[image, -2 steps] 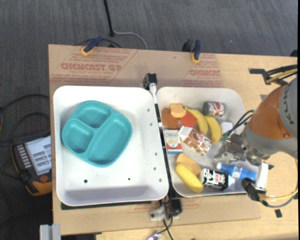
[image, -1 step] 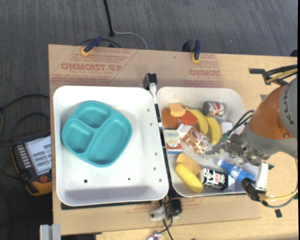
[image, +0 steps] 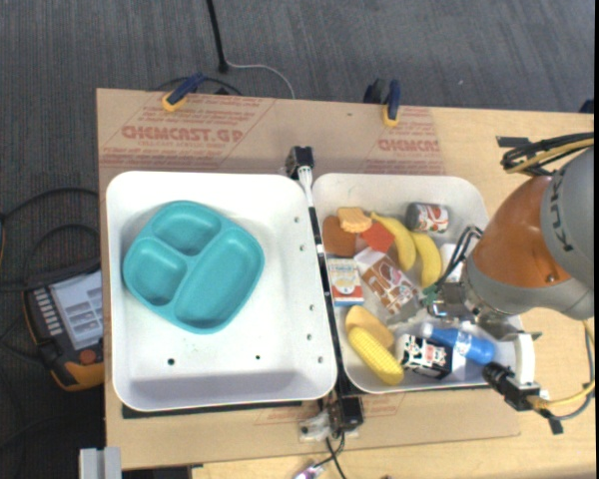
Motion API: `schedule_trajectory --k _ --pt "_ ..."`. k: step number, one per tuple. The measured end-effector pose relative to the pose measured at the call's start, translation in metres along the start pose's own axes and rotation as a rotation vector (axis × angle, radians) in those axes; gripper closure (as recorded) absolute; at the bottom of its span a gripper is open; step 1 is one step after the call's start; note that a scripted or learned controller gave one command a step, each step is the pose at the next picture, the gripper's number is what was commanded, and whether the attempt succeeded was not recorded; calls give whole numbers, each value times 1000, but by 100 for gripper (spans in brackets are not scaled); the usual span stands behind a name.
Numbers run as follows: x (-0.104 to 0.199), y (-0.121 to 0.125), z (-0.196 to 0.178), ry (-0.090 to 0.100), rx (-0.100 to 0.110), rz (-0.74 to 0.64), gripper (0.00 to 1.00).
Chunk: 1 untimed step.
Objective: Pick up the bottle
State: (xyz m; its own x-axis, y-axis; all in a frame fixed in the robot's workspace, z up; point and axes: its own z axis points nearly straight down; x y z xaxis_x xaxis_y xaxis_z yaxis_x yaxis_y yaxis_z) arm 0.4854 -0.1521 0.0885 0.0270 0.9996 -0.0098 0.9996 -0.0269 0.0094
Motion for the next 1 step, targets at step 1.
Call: schedule_trajectory --k 1 --pt "-55 3 1 13 2 -300 0"
